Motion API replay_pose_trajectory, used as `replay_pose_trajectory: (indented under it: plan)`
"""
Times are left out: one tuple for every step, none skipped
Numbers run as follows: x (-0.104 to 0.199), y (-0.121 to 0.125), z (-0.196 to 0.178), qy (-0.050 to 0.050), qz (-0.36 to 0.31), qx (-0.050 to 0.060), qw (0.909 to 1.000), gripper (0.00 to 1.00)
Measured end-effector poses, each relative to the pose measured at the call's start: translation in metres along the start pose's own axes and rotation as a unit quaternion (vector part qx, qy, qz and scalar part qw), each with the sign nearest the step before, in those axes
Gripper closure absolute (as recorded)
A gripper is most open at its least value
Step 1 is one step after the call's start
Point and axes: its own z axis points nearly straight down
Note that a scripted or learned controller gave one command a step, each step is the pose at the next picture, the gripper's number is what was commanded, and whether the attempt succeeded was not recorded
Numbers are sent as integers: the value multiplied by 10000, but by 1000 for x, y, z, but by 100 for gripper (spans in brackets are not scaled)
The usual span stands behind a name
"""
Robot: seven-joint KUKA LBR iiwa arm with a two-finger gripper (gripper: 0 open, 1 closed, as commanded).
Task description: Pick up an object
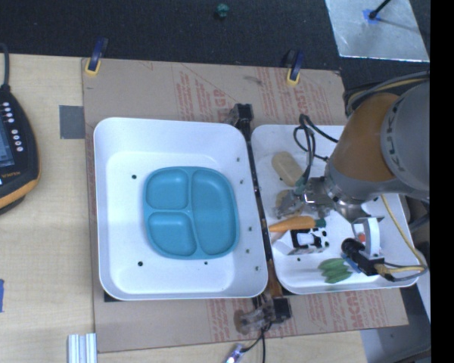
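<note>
From above, the grey arm with its orange band (367,138) reaches into the right white bin (268,138), its gripper (312,197) low among clutter; I cannot tell its state, since the wrist hides it. At the gripper's 11 o'clock lies a tan oblong object (286,168); at 7 o'clock, an orange stick-like object (291,223); at 5 o'clock, a green leafy-looking object (335,270), perhaps soft. The left white bin (110,138) holds a blue three-compartment plate (190,211). At 9 o'clock, well apart, rests a black-and-orange handheld pendant (6,153).

orange carrot-like piece (290,223) lying flat, tan oblong (286,167), green leafy piece (334,270), right bin (276,138)
</note>
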Motion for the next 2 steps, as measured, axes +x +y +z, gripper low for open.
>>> replay_pose_trajectory:
  plan:
    - [-2,-1,0,-1,-2,-2,10000,0]
    - [-12,10,0,-1,7,-7,10000,0]
